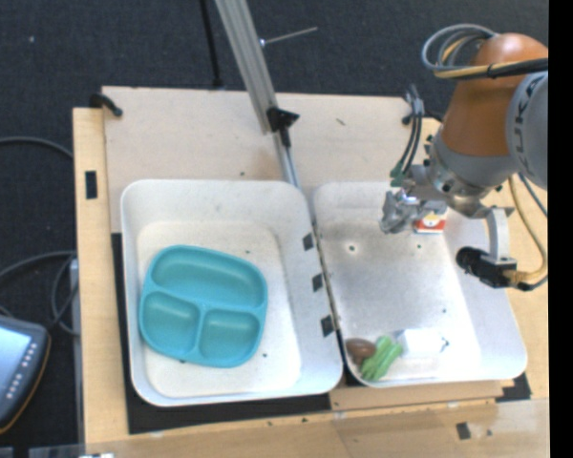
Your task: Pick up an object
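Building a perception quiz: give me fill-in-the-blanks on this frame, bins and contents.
1. The blue tray has ____ compartments.
2. The blue tray lies in the ____ bin.
3. The green object lies in the right bin's ____ corner.
4. The gripper hovers over the ____ bin.

Missing words: three; left; near-left; right

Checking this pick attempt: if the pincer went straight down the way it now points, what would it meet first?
Probably the bare floor of the right bin near its far end; the pincer hangs there, a small red-and-white object just beside it. Depth is unclear.

fixed overhead camera, slanted down, both bins (220,194) framed
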Motion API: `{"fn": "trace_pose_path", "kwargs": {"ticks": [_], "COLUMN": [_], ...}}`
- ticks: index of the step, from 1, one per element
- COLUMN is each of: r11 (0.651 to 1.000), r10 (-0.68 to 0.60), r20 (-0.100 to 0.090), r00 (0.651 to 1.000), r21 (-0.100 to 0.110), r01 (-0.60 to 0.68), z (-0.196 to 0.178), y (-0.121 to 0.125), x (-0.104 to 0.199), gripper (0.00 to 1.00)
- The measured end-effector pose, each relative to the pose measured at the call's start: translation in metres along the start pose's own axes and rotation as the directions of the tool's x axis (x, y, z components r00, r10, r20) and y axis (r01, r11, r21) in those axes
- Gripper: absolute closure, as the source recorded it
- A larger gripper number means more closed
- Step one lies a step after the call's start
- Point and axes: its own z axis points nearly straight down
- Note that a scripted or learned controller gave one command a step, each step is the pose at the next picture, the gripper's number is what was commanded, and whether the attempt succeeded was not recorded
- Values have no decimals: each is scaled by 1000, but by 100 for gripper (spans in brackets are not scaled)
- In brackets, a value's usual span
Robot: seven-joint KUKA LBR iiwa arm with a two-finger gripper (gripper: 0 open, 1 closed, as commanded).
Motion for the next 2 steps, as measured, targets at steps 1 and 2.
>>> {"fn": "trace_pose_path", "kwargs": {"ticks": [1,2], "r11": [1000,1000], "r10": [0,0], "r20": [0,0], "r00": [1000,1000], "r21": [1,-1], "r01": [0,0], "z": [34,32], "y": [-8,-28], "x": [52,102], "gripper": [100,100]}}
